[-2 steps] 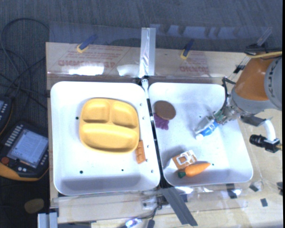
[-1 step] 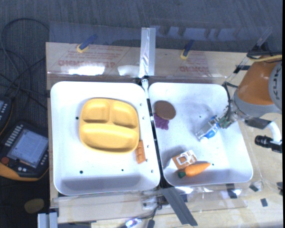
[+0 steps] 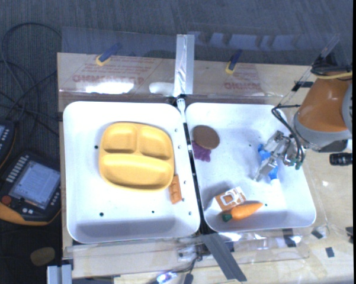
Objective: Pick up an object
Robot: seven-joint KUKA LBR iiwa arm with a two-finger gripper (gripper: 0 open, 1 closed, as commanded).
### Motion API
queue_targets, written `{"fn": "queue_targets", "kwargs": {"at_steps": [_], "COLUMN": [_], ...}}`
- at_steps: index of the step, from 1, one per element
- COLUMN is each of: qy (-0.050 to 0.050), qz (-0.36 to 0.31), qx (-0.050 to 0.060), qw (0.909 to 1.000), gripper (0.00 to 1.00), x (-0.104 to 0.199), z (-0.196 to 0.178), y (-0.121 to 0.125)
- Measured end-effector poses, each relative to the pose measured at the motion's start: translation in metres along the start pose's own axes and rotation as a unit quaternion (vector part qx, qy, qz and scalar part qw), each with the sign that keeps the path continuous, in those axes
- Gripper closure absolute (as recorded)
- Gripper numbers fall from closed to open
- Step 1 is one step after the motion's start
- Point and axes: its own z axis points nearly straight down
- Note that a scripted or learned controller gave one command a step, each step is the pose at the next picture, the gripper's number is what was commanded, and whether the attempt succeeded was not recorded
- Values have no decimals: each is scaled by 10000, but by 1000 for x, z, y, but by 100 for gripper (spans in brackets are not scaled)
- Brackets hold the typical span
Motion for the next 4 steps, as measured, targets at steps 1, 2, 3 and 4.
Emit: {"fn": "queue_targets", "kwargs": {"at_steps": [1,2,3,4], "qy": [65,70,65,57], "qz": [-1332,-1875,-3571,-4203], "qx": [-10,-7,-30,-36], "qw": [9911,9822,9340,9074], "gripper": [0,0,0,0], "x": [-51,-52,-30,-80], "z": [-39,-33,-57,-56], "y": [71,48,20,49]}}
